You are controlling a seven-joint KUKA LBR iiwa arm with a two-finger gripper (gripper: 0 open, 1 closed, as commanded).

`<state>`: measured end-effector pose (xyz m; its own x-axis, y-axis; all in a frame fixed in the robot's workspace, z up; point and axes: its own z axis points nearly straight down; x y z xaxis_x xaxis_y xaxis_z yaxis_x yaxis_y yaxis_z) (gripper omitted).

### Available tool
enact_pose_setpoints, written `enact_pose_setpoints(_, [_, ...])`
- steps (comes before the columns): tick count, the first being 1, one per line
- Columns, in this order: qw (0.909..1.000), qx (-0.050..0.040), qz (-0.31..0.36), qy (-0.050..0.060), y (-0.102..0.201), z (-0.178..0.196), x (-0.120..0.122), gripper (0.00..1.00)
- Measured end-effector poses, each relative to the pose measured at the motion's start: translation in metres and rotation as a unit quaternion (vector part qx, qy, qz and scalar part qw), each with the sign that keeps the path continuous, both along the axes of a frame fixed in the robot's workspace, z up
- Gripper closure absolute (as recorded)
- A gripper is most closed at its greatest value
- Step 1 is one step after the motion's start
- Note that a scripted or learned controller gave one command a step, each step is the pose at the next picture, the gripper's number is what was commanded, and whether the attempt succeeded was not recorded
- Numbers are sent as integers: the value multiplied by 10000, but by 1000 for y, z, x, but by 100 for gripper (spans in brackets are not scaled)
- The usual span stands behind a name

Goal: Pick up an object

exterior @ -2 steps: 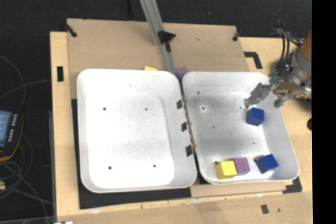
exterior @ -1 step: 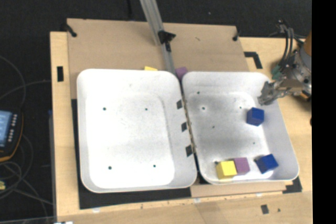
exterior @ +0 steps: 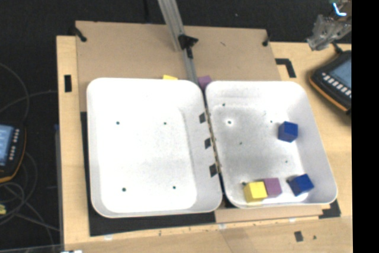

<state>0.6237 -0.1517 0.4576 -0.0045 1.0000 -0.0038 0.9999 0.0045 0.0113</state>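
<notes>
Two shallow white bins sit side by side on a tan bench (exterior: 148,47). The left bin (exterior: 145,148) has only a few small dark dots on its floor. The right bin (exterior: 260,145) holds four small blocks. A blue cube (exterior: 288,131) lies toward the right side of that bin, about midway between its far and near walls, well apart from the others. Along the near wall, a yellow block (exterior: 256,191) lies just left of a purple block (exterior: 272,186); the two look to be touching. A second blue cube (exterior: 301,184) rests near the bin's near right corner, close to the purple block but apart from it.

Just beyond the far rims, a small yellow piece (exterior: 170,77) peeks out behind the left bin, and a small purple piece (exterior: 204,81) sits at the gap between the two bins. A slanted grey metal pole (exterior: 167,0) rises from that gap toward the far side.

At the far right, a metallic part of the arm's end (exterior: 327,32) hangs over the dark floor beyond the bench, well apart from both bins and every block. It is too cut off to tell how the fingers stand or whether anything is held. A handheld pendant with a screen (exterior: 333,81) lies at the right, and another (exterior: 9,151) at the left edge.
</notes>
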Motion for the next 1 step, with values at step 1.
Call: enact_pose_setpoints(1, [10000,10,-34,85,-50,-142,35,100])
